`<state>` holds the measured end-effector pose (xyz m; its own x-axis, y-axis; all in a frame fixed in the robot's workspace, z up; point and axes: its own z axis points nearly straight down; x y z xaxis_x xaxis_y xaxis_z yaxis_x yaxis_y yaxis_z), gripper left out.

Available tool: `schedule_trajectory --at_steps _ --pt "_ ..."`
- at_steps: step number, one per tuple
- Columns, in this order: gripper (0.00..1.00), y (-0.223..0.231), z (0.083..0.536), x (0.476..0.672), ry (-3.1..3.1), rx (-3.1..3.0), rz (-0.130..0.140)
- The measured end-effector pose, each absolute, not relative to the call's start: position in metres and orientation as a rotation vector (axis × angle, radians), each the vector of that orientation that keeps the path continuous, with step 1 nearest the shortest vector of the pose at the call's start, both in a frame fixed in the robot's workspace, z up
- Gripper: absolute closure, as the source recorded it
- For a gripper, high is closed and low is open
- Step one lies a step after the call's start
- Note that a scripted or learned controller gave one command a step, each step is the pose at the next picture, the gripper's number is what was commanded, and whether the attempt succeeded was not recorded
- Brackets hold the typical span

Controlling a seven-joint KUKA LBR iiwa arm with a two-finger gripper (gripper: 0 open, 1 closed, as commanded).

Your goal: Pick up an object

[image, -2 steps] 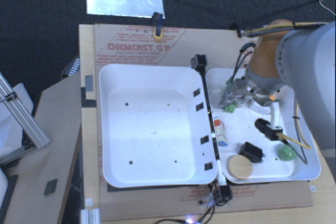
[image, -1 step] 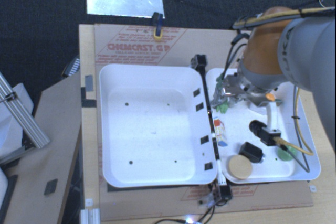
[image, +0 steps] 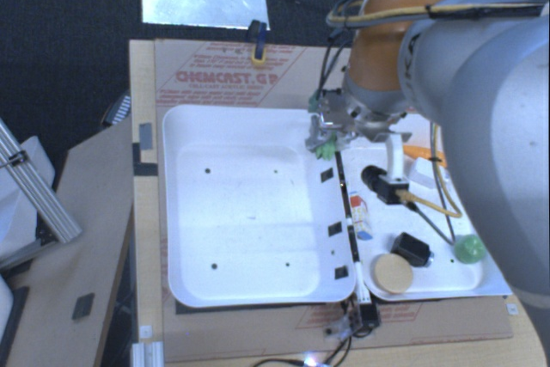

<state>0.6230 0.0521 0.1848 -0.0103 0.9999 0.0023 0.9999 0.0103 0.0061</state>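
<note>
Arm [image: 481, 99]: grey bulk hides most of the right bin [image: 430, 284] and runs off frame
Left bin [image: 241, 211]: wide bare floor
Gripper [image: 325, 133]: over the bins' shared rim at the far end; finger state cannot be told
Tan disc [image: 394, 273], near front rim
Black block [image: 412, 248]
Green ball [image: 469, 249], partly hidden
Green scrap [image: 326, 150], touching the gripper tip, shape unclear

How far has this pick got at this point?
Done: the claw has reached the divider at the right bin's far end. In hand: a small green piece sits at its tip; a grip isn't clear. Left: a confirmed lift; the tan disc and green ball lie untouched.
</note>
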Motion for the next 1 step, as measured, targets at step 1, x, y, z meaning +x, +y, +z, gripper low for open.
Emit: schedule_trajectory --at_steps 1 --pt "1.00 0.0914 0.2763 0.5883 2.229 2.213 0.004"
